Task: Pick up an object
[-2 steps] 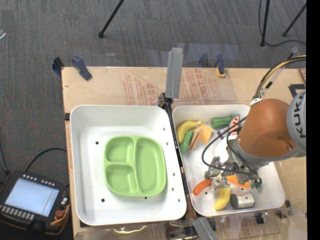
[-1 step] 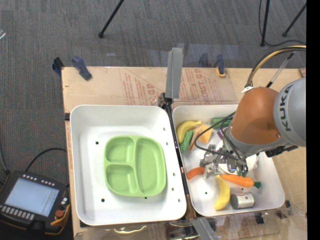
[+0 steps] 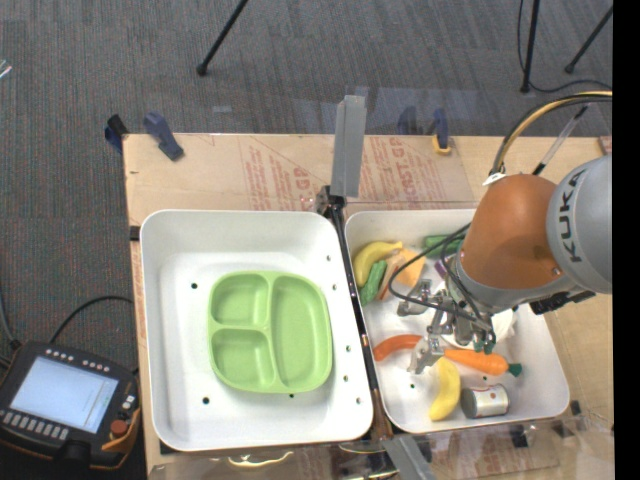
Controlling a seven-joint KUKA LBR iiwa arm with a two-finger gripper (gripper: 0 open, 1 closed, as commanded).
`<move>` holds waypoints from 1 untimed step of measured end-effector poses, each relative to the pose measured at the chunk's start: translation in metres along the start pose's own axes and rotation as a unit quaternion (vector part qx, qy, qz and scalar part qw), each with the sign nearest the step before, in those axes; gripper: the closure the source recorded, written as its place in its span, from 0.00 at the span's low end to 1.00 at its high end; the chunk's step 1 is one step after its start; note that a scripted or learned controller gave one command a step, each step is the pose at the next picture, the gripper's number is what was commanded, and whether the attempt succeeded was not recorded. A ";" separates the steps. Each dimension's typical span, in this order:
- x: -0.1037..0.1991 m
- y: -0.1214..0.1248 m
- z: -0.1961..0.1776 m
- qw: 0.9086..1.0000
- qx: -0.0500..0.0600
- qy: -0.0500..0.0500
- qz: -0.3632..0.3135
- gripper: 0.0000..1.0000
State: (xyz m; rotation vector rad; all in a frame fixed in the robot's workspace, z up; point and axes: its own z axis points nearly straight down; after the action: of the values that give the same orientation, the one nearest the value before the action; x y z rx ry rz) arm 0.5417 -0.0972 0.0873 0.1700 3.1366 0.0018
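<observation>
Carrot, the orange toy one with a green stub at its end, lies in the right bin toward that bin's front edge, just under the hand. It looks like light, stiff plastic, smooth and tapered, so it could squirt out of a pinch near the tip; I'd take it across the thick middle, fingers square to its length. From where I'm looking, metal parts of the hand hang over the carrot's narrow end, but whether they are spread or pressed together I cannot tell, and nothing shows clearly caught between them. Touching the carrot's front side is a yellow banana, and beside that, nearer the front right corner, a small grey can. An orange-red chilli sits toward the bin's left wall. More yellow and green toy produce is heaped at the back left corner. The left bin carries a green divided plate.
</observation>
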 end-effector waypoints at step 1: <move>-0.088 0.022 -0.001 1.000 0.000 -0.001 0.005 0.00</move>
State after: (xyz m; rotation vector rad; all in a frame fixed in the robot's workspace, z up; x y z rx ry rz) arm 0.6319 -0.0851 0.0879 0.1848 3.1335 0.0022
